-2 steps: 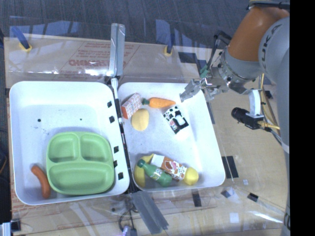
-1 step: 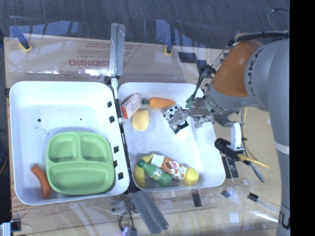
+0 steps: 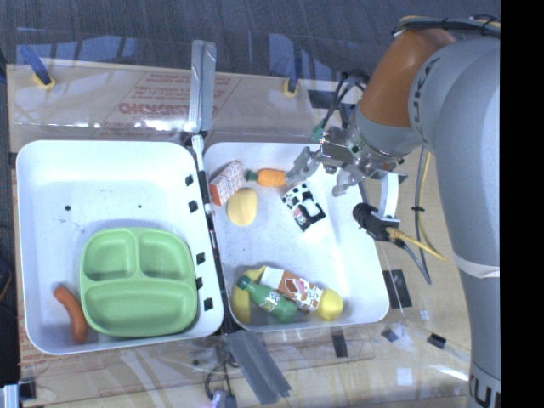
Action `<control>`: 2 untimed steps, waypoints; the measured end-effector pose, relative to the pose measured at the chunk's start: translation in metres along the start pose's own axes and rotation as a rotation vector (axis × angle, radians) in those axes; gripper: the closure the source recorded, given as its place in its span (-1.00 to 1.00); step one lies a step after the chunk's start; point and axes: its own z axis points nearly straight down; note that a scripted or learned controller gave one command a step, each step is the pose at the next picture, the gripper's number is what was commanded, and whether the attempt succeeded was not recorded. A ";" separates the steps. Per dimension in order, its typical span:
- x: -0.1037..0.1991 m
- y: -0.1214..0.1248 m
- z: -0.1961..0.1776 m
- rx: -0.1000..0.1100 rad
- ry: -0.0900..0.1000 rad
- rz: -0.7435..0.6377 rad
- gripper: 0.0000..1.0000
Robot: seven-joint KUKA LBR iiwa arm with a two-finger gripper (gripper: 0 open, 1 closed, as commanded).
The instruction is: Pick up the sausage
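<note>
Camera view. I see the gripper [image 3: 316,170] hanging over the far part of the right bin [image 3: 365,291], just above a black-and-white patterned carton [image 3: 303,207] that lies on the bin floor. Its two fingers [image 3: 299,165] stand apart, and I see nothing between them; whether a fingertip touches the carton I cannot tell. Beside the gripper, toward the divider, lie a small carrot [image 3: 270,177], a red-and-white carton [image 3: 226,182] and a lemon [image 3: 242,206]. At the bin's near edge I see a green bottle [image 3: 270,299], an orange-labelled pouch [image 3: 293,286] and yellow fruit [image 3: 330,305] crowded together. The sausage [image 3: 70,313] lies in the left bin [image 3: 110,168], in its near-left corner, just beside the green divided plate [image 3: 138,280] and well apart from the gripper.
</note>
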 end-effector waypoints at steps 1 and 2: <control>0.014 -0.088 0.070 0.004 0.000 0.186 -1.00; -0.025 -0.093 0.127 0.002 0.002 0.103 -1.00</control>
